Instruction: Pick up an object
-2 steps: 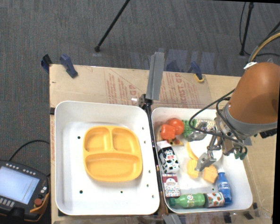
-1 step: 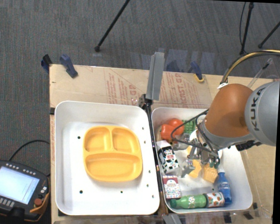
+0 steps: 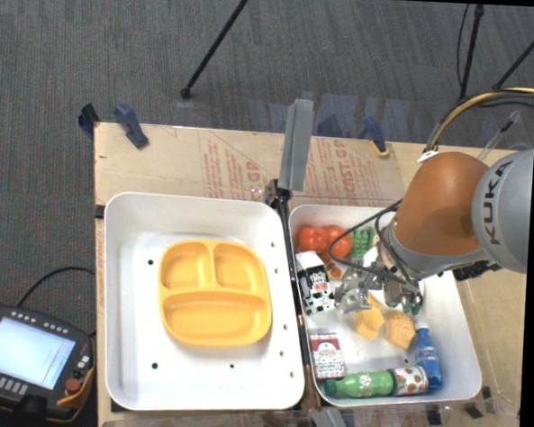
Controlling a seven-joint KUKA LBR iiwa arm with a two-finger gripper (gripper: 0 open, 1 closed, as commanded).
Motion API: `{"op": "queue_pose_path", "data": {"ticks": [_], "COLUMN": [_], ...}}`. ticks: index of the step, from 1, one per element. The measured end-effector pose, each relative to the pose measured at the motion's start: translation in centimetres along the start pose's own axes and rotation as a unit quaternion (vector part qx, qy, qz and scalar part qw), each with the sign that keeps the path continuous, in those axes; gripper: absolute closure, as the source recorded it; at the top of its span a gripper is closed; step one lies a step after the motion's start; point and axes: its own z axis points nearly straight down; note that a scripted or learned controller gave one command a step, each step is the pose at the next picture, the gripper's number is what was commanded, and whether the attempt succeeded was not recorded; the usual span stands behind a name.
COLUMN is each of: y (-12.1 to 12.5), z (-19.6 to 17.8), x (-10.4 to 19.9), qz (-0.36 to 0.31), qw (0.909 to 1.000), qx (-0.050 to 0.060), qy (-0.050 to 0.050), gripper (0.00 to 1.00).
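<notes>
Gripper (image 3: 363,293) hanging low over the toys in the right bin (image 3: 468,342).

Two yellow corn pieces (image 3: 384,327) are lying just below the gripper, with a black-and-white milk carton (image 3: 314,285) sitting to its left against the bin's left wall and a red tomato (image 3: 320,238) resting above that. Whether the gripper is gripping anything I cannot tell, since the wrist is covering it. A green bottle (image 3: 362,384), a blue bottle (image 3: 427,355) and a small red box (image 3: 327,352) are lying along the bin's near side. A yellow divided plate (image 3: 214,291) is sitting in the left bin (image 3: 130,245).
</notes>
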Motion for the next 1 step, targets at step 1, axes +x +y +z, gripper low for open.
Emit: {"op": "queue_pose_path", "data": {"ticks": [1], "y": [0.04], "z": [0.05], "x": [0.02], "qz": [0.0], "qw": [1.0], "qx": [0.0], "qy": [0.0], "gripper": [0.0]}}
